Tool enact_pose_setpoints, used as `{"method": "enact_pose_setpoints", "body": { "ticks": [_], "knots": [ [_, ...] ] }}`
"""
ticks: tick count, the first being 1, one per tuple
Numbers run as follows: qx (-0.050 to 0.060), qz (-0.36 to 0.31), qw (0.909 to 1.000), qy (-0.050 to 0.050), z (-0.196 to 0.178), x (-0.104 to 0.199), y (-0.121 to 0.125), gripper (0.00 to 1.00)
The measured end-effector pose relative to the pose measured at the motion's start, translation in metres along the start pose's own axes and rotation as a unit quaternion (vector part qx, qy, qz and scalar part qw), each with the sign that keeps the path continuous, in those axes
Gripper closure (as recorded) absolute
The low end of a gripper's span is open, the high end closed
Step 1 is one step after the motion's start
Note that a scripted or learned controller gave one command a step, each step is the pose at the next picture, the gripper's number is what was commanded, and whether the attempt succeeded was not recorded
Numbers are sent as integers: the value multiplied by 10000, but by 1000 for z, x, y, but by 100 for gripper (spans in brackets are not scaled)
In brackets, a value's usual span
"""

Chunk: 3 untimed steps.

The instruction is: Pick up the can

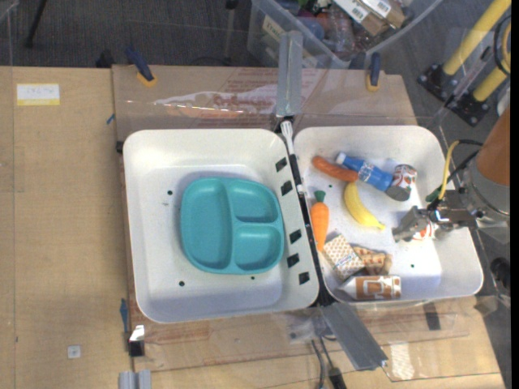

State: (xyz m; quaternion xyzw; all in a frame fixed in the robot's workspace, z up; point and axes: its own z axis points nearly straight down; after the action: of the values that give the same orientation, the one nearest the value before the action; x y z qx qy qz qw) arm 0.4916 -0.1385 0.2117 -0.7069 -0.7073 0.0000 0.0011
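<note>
On tan wooden bench (57, 217): two shallow white bins, left bin (146, 282) with teal divided plate (231, 225), right bin (462, 274) cluttered. Beyond far edge, grey floor, clear tote of junk (345, 10). Gripper (415, 225) low over right bin's right side; fingers blurred, spread or pinched cannot tell. Small silver can (401, 181), red label, lying at far right, beside blue bottle (365, 171).

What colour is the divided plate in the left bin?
Teal, a blue-green; the plate shows clearly in the camera view.
</note>
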Motion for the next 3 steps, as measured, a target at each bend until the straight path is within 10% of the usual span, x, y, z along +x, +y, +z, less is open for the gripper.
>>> {"method": "enact_pose_setpoints", "body": {
  "ticks": [1, 2, 3],
  "knots": [
    [-94, 401, 9991, -18, 120, -18, 99, 0],
    [4, 531, 9986, 45, 120, -67, 179, 0],
    [-37, 521, 9986, 12, 107, -66, 181, 100]
  ]
}}
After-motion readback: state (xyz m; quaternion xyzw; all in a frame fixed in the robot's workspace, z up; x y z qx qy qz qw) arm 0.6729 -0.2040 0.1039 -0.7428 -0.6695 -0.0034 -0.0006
